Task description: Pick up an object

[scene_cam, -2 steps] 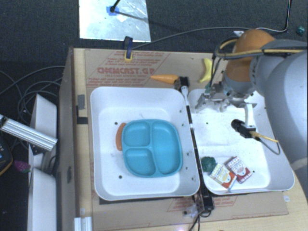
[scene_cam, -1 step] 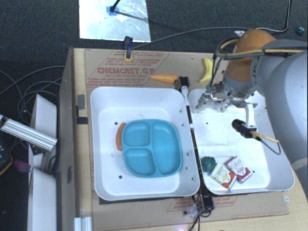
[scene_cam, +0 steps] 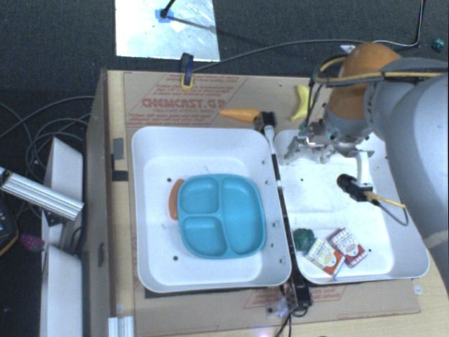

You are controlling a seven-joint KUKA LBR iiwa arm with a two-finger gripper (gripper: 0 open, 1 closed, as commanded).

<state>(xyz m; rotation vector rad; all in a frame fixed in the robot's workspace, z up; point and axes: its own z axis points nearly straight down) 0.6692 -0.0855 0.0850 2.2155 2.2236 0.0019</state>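
My gripper (scene_cam: 307, 148) hangs over the far left corner of the right bin (scene_cam: 407, 258), close to the divider between the bins. Nothing shows in its grasp. At the near end of that bin lie a dark green lump (scene_cam: 304, 239) and two small red-and-white packets (scene_cam: 324, 255) (scene_cam: 349, 246), side by side. The left bin (scene_cam: 151, 188) holds a blue divided plate (scene_cam: 221, 213). An orange-brown sausage-shaped piece (scene_cam: 173, 199) lies against the plate's left edge.
An orange carrot (scene_cam: 238, 116) and a yellow banana (scene_cam: 302, 102) lie on the cardboard behind the bins, outside them. The arm's grey body covers the right bin's far right side. A reflective sheet (scene_cam: 167, 18) lies on the floor beyond the bench.
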